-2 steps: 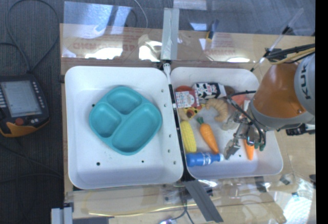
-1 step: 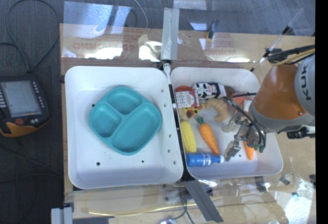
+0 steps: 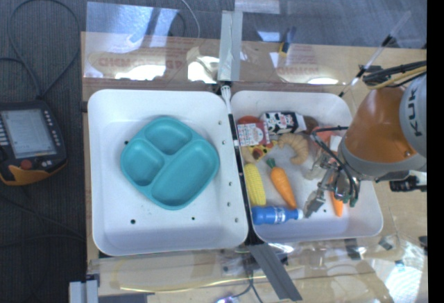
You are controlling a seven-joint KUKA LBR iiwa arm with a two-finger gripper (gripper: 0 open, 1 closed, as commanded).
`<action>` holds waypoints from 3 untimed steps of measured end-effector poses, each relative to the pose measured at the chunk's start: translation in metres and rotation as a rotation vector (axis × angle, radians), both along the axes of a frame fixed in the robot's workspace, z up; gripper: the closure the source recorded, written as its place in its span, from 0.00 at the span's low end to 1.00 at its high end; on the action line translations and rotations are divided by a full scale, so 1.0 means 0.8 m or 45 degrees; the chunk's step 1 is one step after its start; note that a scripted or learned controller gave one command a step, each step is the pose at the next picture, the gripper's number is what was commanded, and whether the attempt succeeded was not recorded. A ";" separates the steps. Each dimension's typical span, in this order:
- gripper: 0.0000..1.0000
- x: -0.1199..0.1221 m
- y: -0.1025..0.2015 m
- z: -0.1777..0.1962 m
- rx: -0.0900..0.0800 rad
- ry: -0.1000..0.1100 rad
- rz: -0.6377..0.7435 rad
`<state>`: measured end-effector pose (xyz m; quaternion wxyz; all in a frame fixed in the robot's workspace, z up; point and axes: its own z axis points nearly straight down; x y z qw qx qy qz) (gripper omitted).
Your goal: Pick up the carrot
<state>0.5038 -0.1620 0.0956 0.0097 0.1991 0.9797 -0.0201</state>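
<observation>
**Carrot in the right bin, with the gripper beside it**

The carrot (image 3: 281, 182) is a smooth, tapered orange toy with a small green top, lying near the middle of the right bin (image 3: 361, 225). Its green end points up-left and its tip down-right; it rests free on the white floor. Just to its left lies a yellow corn cob (image 3: 254, 183) with a ribbed surface, roughly parallel to the bin's left wall. Below both, a blue bottle (image 3: 275, 215) with a white cap lies on its side. Above the carrot sit a tan, curved, croissant-like piece (image 3: 298, 146), a black-and-white patterned carton (image 3: 279, 122) and a red-and-white packet (image 3: 250, 132).

The gripper (image 3: 320, 199) is to the right of the carrot, apart from it, at the end of the grey arm with its glossy orange band (image 3: 378, 130). Whether its jaws are spread or closed cannot be told amid metal parts and cables. A second small orange item (image 3: 337, 206) lies just beside it.

The left bin (image 3: 111, 225), shallow white plastic with rounded corners, holds a teal three-compartment plate (image 3: 170, 161). A handheld control pendant (image 3: 28, 142) lies on the dark floor at far left.
</observation>
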 end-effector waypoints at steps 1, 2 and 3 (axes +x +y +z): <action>0.00 0.001 -0.001 0.000 -0.002 -0.006 -0.033; 0.00 0.001 0.000 0.001 -0.002 -0.005 -0.034; 0.00 0.001 -0.001 0.001 -0.002 -0.008 -0.062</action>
